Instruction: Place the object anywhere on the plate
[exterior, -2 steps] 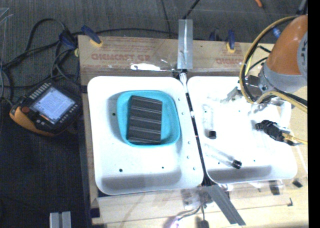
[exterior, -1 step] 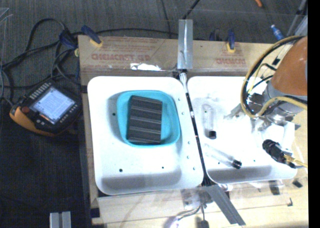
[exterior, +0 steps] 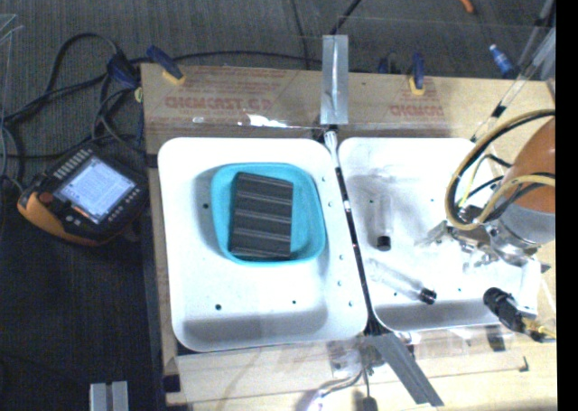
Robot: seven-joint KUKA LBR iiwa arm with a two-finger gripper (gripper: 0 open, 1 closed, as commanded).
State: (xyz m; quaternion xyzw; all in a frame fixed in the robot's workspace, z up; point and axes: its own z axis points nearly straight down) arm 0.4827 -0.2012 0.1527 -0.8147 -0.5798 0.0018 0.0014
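A dark grey ribbed rectangular block (exterior: pixel 262 215) lies flat on the blue plate (exterior: pixel 312 219) in the middle of the left bin (exterior: pixel 181 247). The block is well inside the plate's rim, nothing touching it. My gripper (exterior: pixel 470 242) hangs low over the right side of the right bin (exterior: pixel 397 170), far from the plate, below the orange-banded wrist (exterior: pixel 542 156). Cables and the wrist body hide much of it. I see nothing held in it.
In the right bin lie a clear tube with a black tip (exterior: pixel 404 284) near the front, a small black piece (exterior: pixel 383 242) and a faint clear tube (exterior: pixel 379 212). A metal post (exterior: pixel 334 79) stands behind the bins. A pendant (exterior: pixel 86 192) sits to the left on the floor.
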